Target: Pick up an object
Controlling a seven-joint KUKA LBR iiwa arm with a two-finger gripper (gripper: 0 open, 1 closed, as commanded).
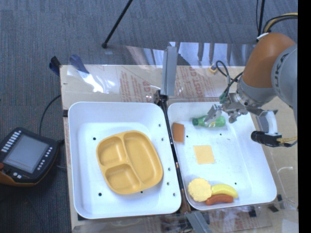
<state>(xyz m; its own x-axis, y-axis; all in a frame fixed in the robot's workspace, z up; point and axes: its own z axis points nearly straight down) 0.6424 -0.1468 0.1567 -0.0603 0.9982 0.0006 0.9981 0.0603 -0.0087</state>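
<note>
Right now I have the gripper (217,114) low in the right bin (257,178), at its far side, with its tip down on a small green bottle (208,122) lying on its side on the bin floor. The metal fingers sit over the bottle's right-hand end, but at this slant I cannot tell how wide they stand or whether the bottle is actually between them, so I will not count it as held. The bottle looks like a light, hard plastic toy with a smooth, rounded body, so I judge it will roll or squirt out if pinched off-centre; the best hold would be across the middle of its body, jaws square to its long axis, not at the narrow neck that points away from the gripper to the left. Beyond the bottle on that same side, against the bin's left wall, lies a flat brown slice (178,132), and nearer the camera from the tip is a flat yellow cheese square (204,154); both look too thin for an easy pinch. Well off toward the near edge are a yellow scalloped piece (199,190), a toy banana (225,190) and a small red-orange piece (219,199), close together. The left bin (82,130), far to the gripper's left, holds a yellow divided plate (129,161).
</note>
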